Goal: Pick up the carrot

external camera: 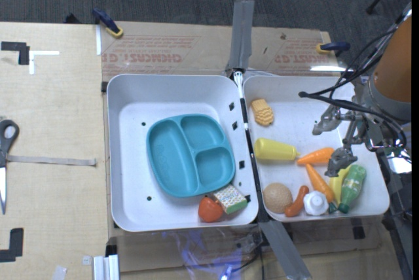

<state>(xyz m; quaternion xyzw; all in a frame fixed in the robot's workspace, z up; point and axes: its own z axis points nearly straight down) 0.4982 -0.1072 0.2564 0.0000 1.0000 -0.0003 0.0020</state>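
Two white bins side by side under my camera, and the action is all in the right bin [288, 92]. I see my gripper [335, 141] hanging over that bin's right half, one finger ending near 495,275 and the other down by 520,325, so the jaws stand wide apart with nothing between them. The carrot [316, 156] lies in the middle of the right bin, tilted, its thick end just beside the lower finger, its tip pointing toward the yellow corn cob [275, 151] on its left. Touching or just short of it, I cannot tell. A second orange piece [315, 182] lies slantwise right below the carrot. Along the front wall I read a tan ball [277, 197], a small red sausage shape [297, 203], a white cap-like thing [315, 204] and a green bottle [351, 187] leaning in the right corner. A ridged yellow waffle piece [262, 112] sits near the back left of this bin. In the left bin [131, 95] there is a teal divided plate [190, 154], with a red tomato [211, 209] and a small box-like block [231, 199] at its front edge
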